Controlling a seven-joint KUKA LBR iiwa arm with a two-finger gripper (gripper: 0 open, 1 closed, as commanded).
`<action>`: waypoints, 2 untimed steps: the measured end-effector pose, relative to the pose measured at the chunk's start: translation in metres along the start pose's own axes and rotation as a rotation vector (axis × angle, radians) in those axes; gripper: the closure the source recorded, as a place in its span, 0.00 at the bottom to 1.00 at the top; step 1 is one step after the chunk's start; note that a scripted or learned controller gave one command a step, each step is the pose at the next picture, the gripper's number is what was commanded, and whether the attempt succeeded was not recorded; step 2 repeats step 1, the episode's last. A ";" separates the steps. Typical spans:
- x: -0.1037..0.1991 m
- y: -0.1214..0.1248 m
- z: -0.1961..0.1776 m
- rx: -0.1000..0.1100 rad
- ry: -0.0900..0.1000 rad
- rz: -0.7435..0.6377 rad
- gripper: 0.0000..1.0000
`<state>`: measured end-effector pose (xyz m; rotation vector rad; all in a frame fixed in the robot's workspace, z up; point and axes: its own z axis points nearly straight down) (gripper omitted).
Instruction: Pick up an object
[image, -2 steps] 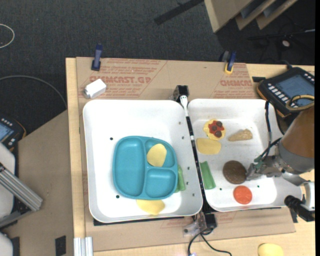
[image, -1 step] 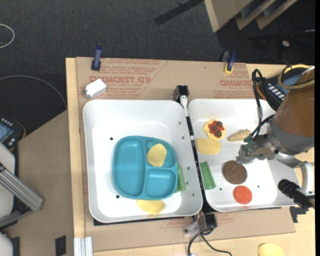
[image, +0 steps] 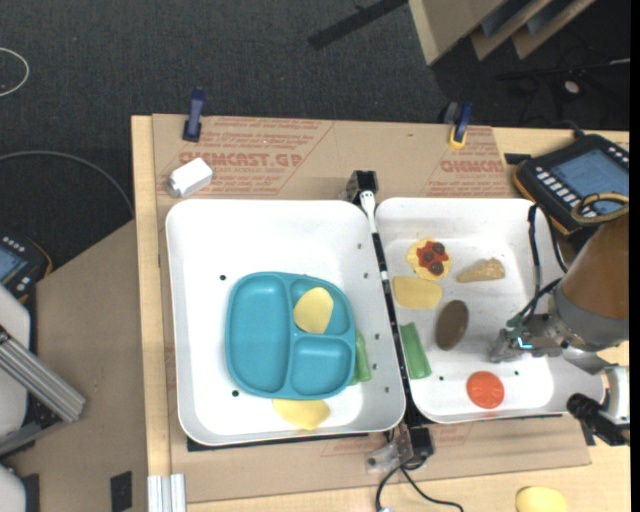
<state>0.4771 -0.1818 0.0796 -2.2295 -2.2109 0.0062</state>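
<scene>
Camera view: gripper low in right bin, arm coming in from the right. Finger state cannot be told, tips too small and blurred. Nothing seen held. Brown oval object just left of the tips, apart. Red round object just below them. Tan piece and yellow piece with red top above. Yellow flat piece up-left. Green stick further left at bin wall. Left bin has teal divided plate, well apart.
</scene>
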 end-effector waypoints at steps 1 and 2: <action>0.144 0.003 -0.111 -0.015 0.006 -0.024 1.00; 0.144 0.003 -0.111 -0.015 0.006 -0.024 1.00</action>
